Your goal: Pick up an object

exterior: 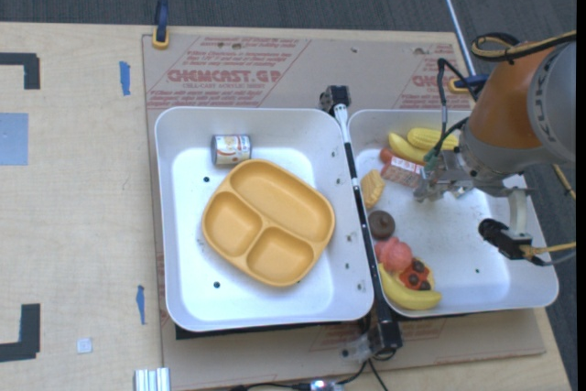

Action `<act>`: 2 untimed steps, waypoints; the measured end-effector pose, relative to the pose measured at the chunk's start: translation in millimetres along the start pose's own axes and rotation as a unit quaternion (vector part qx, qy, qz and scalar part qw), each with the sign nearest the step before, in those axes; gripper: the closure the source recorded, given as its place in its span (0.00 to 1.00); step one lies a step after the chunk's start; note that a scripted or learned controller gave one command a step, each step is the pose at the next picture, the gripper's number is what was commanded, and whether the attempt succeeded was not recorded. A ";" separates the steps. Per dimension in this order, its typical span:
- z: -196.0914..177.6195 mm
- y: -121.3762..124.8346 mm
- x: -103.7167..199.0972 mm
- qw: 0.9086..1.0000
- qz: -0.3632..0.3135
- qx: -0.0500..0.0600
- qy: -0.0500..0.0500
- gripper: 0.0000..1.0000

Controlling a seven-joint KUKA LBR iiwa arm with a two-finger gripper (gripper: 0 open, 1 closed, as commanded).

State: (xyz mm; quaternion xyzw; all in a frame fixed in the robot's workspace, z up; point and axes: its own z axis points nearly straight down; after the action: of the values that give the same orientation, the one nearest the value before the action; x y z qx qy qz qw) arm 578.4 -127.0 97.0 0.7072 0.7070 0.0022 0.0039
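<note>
Hovering gripper (430, 188) sits beside a red-and-white packet (401, 169).

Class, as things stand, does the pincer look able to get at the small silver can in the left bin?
Probably yes: the small silver can lies apart from the yellow divided plate, uncovered, though the pincer hangs over the right bin.

red-labelled packet (403, 168) | lying flat | right bin's far-left part | beside yellow banana (403, 146)
</note>
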 end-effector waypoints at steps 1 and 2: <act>-76.7 -8.8 19.9 1.000 -0.001 0.003 0.001 1.00; -86.4 -16.4 -28.6 1.000 0.000 0.003 0.000 1.00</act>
State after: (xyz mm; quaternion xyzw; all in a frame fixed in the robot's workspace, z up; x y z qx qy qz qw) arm 561.3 -155.5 183.4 0.7072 0.7070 0.0004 0.0018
